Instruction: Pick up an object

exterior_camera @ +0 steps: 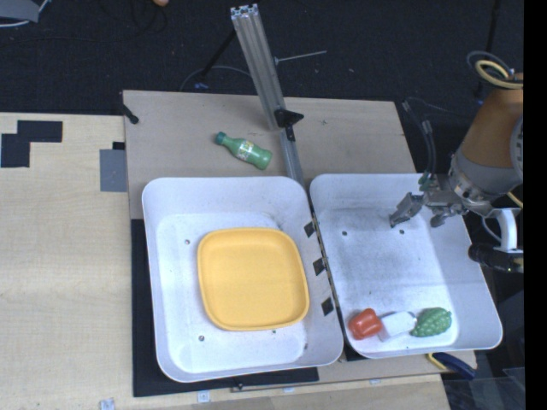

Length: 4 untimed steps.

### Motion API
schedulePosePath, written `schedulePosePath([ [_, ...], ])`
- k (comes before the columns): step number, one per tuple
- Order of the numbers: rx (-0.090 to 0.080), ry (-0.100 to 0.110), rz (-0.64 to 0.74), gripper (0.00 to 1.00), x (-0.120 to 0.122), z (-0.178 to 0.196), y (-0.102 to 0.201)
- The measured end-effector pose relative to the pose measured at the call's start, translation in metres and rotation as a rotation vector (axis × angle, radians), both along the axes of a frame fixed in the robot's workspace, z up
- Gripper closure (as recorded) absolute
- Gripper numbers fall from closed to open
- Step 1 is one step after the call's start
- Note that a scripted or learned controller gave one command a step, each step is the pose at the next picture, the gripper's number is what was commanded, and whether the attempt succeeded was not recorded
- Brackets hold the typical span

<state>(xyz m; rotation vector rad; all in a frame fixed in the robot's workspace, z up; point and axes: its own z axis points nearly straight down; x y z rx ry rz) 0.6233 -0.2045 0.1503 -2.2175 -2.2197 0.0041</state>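
Jaws hang spread and unladen over your right bin (479,314); red pepper (365,323), white block (397,325) and green grapes (431,321) lie near its front edge

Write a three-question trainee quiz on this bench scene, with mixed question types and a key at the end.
1. True or false: the yellow plate lies in the left bin.
2. Multiple choice: the green bottle lies A) in the right bin, B) on the bench behind the bins, C) on the plate.
3. Fill in: at the right bin's front edge, the white object sits between the red object and the ______ object.

Key: 1 true; 2 B; 3 green. The end effector is over the right bin's back part, apart from all three small objects.
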Motion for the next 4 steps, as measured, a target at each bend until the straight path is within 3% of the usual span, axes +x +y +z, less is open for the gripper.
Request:
schedulePosePath([
  [1, 0.0, 0.0, 0.0, 0.0, -0.001, -0.053, 0.001],
  [2, -0.001, -0.005, 0.0, 1.0, 0.0, -0.04, 0.001],
  [4, -0.002, -0.01, -0.001, 1.0, -0.002, 0.065, 0.0],
])
